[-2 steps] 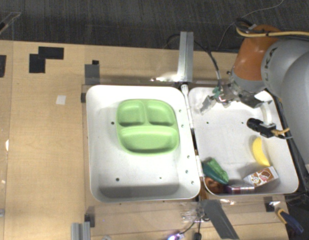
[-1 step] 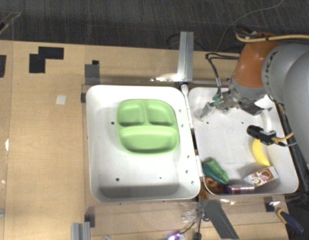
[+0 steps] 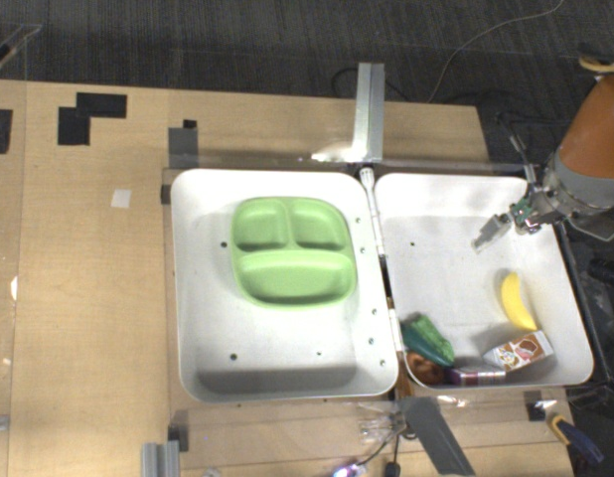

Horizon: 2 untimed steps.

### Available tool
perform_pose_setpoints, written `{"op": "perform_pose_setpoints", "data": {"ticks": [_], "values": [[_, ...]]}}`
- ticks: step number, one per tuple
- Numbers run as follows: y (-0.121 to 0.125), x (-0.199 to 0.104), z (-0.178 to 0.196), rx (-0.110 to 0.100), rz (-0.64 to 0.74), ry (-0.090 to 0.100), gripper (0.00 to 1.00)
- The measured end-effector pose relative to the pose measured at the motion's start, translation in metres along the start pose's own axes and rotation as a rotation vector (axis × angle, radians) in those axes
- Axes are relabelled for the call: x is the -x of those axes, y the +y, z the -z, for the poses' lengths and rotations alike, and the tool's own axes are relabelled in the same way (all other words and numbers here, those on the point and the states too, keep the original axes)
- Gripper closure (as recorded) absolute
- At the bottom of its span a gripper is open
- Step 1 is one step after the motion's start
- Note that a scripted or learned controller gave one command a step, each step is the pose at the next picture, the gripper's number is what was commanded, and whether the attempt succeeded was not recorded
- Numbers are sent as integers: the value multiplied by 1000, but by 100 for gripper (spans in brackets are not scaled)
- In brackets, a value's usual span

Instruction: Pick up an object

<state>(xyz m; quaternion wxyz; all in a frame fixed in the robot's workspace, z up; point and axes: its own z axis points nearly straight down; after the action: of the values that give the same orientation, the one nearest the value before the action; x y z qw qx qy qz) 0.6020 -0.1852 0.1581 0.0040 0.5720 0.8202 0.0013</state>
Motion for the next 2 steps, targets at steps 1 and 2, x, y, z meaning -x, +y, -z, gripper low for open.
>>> {"op": "perform_pose_setpoints", "data": {"ticks": [1, 2], "values": [[-65, -1, -67, 5, 2, -3, 0], [-65, -1, -67, 5, 3, -3, 0]]}}
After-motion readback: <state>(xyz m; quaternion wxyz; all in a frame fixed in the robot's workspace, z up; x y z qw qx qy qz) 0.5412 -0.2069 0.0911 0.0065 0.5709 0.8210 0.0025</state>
